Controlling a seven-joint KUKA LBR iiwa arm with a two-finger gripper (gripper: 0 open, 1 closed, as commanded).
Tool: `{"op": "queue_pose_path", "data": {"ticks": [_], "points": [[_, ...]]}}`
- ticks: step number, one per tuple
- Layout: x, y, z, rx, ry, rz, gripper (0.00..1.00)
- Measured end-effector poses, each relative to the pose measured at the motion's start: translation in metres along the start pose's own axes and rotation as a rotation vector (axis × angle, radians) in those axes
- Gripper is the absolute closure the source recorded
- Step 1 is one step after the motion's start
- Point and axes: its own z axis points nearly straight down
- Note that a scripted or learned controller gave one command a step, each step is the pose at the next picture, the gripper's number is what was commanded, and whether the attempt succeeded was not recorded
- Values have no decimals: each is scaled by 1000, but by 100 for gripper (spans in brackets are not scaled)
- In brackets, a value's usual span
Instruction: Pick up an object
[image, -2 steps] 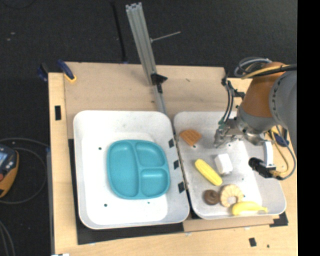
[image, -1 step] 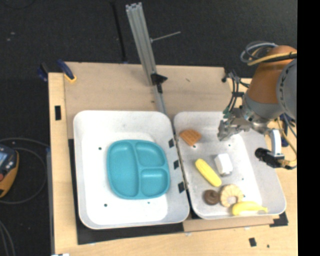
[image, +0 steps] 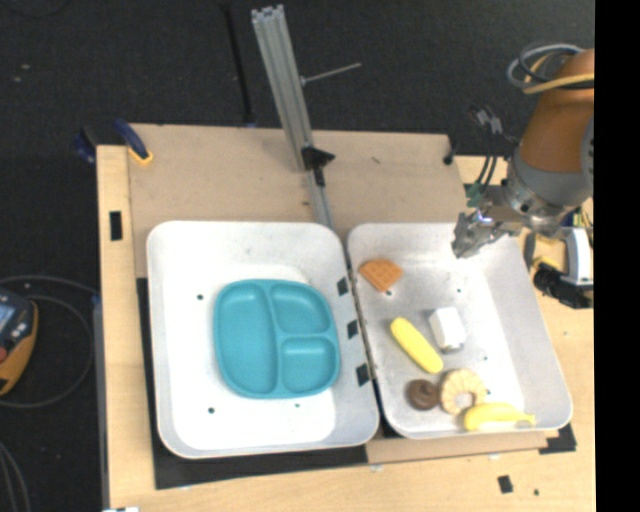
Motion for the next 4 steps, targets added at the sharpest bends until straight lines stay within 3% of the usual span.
{"op": "queue_pose_path", "data": {"ticks": [1, 4], "points": [[-2, 1, -31, 4, 1, -1, 100], [164, -21, -13, 9, 3, -3, 100]]}}
